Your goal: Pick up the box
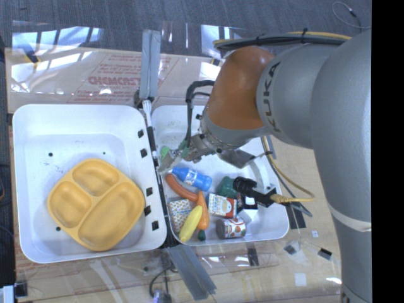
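Box (pixel 221 205), small and carton-like, is lying in the right bin (pixel 278 232) toward its front; we are noting the gripper (pixel 183 151) hovering up-left of it, near a blue bottle (pixel 192 178). Grip state we cannot tell.

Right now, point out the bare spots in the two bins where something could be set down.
Left bin: bare floor along the back and left, around the yellow divided plate. Right bin: crowded at the front with the blue bottle, carrot, banana, small box and can; the arm covers its back.
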`<state>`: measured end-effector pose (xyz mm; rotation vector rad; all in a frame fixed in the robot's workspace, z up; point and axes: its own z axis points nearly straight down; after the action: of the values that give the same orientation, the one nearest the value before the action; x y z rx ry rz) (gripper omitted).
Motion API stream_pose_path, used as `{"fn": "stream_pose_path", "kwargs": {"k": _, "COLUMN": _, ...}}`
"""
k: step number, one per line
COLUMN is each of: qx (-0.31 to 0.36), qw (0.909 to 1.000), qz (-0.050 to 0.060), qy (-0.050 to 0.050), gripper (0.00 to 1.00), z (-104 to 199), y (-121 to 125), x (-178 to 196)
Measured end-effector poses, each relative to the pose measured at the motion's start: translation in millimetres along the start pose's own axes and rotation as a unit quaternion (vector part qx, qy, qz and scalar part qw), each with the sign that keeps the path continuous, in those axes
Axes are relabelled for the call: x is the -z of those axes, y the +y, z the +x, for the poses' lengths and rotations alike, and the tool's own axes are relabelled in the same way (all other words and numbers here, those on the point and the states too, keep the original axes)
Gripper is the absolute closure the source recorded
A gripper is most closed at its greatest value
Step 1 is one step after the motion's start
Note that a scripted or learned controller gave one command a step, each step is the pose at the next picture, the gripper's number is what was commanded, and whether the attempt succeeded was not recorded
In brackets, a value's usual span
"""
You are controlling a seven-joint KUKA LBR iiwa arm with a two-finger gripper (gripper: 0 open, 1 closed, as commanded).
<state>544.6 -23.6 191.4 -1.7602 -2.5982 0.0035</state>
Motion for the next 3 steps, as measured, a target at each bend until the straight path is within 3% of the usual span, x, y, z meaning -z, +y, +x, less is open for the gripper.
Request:
{"fn": "stream_pose_path", "kwargs": {"k": 1, "qx": 0.043, "qw": 0.9991, "qz": 0.0, "qy": 0.0, "gripper": 0.0, "z": 16.2, "y": -49.3, "x": -0.4}}
{"fn": "stream_pose_path", "kwargs": {"k": 2, "qx": 0.026, "qw": 0.9997, "qz": -0.001, "qy": -0.001, "gripper": 0.0, "z": 7.0, "y": -31.5, "x": 0.0}}
{"fn": "stream_pose_path", "kwargs": {"k": 3, "qx": 0.021, "qw": 0.9998, "qz": 0.0, "qy": 0.001, "gripper": 0.0, "z": -68.2, "y": -84.6, "x": -63.5}}
